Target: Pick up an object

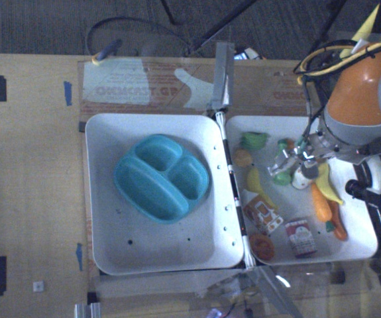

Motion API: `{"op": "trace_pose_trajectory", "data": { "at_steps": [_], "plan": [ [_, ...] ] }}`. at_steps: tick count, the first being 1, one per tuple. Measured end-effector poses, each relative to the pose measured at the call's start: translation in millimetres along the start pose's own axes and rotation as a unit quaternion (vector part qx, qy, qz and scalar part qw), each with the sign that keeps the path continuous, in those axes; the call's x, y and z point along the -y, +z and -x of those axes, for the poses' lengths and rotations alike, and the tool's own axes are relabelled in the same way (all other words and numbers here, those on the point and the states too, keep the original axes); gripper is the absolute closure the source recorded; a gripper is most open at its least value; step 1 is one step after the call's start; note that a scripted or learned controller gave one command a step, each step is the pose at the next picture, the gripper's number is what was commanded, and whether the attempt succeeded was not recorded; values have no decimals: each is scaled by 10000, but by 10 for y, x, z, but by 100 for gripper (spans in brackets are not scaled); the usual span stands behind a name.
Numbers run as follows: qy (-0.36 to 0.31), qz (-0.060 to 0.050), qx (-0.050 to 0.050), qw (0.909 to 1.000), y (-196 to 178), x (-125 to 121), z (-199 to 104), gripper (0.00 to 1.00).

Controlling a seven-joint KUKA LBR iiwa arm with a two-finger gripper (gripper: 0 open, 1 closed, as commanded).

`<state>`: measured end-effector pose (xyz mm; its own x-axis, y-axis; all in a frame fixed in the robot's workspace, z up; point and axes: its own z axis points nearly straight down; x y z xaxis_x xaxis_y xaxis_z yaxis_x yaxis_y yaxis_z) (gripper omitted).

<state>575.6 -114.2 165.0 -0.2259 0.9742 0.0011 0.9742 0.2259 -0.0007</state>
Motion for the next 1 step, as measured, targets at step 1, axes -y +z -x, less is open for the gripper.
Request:
{"op": "trace_pose_trajectory", "data": {
  "at_steps": [1],
  "plan": [
    [402, 16, 10, 9992, 498, -115, 2, 0]
  ]
}}
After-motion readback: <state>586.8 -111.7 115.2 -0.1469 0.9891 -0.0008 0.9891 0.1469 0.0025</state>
